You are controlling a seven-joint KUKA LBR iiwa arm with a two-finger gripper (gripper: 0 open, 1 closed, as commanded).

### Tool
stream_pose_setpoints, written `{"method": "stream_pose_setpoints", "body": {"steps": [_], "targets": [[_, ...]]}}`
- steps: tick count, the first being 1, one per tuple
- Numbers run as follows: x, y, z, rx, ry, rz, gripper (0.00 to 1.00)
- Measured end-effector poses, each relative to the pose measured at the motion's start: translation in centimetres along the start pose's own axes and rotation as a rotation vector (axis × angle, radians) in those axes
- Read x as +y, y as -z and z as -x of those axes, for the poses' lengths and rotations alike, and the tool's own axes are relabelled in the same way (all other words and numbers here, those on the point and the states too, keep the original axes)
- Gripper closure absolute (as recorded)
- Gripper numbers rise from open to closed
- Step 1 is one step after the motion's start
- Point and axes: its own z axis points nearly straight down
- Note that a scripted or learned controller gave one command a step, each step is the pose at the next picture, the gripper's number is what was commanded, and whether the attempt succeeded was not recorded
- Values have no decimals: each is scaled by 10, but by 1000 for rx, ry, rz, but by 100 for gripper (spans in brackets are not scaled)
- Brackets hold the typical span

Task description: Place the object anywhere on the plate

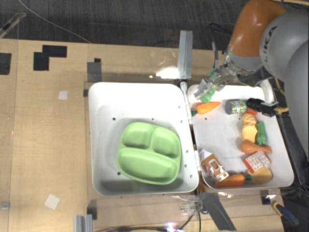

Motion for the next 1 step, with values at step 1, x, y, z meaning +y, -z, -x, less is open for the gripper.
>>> {"method": "stream_pose_setpoints", "body": {"steps": [1], "targets": [[9, 0, -116, 6, -198, 0, 100]]}}
